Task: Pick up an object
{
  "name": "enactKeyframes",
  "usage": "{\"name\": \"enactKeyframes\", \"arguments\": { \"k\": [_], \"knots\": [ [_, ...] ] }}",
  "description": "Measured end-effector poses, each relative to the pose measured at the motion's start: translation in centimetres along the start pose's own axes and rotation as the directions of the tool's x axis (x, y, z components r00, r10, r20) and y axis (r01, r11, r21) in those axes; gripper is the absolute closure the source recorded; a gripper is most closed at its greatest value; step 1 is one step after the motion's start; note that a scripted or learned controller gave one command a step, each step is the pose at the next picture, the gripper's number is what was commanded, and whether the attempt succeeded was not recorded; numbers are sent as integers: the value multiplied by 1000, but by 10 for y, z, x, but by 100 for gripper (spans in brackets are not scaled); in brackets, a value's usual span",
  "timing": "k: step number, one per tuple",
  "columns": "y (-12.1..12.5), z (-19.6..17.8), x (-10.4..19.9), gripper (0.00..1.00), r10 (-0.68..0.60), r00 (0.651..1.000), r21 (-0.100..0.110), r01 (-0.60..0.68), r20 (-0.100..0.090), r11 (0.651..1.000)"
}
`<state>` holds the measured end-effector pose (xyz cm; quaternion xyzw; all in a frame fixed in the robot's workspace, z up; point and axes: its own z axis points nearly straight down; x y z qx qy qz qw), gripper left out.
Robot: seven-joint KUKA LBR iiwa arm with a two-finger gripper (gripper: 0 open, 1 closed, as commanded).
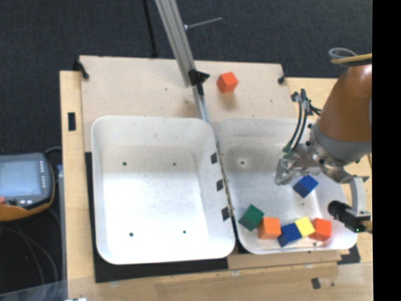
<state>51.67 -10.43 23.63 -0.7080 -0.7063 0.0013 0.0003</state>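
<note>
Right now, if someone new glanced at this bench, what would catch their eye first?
Probably the grey and orange arm reaching in over the right bin, with a blue cube just beside its gripper. Next, the row of coloured cubes along that bin's near edge, and a lone orange cube on the board behind the bins.

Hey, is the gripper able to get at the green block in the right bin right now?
Probably yes: the green block sits at the row's left end with bare bin floor above it, and the gripper hangs nearby.

I count seven blocks: two blue (pixel 305 185) (pixel 289 234), three orange (pixel 227 82) (pixel 270 227) (pixel 321 229), one green (pixel 251 217), one yellow (pixel 304 226). Two white bins (pixel 106 143) (pixel 250 133).
</note>
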Motion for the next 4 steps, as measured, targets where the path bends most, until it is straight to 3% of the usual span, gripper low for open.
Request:
{"name": "enactKeyframes", "arguments": {
  "k": [1,2,3,4],
  "knots": [
    [38,136,-7,100,1,1000,3,-1,-1,1000],
    [43,132,0,100,-5,1000,-4,5,-1,1000],
    [43,132,0,0,2,1000,-5,-2,-1,1000],
    [67,-40,6,0,-6,1000,-12,6,1,1000]
  ]
}}
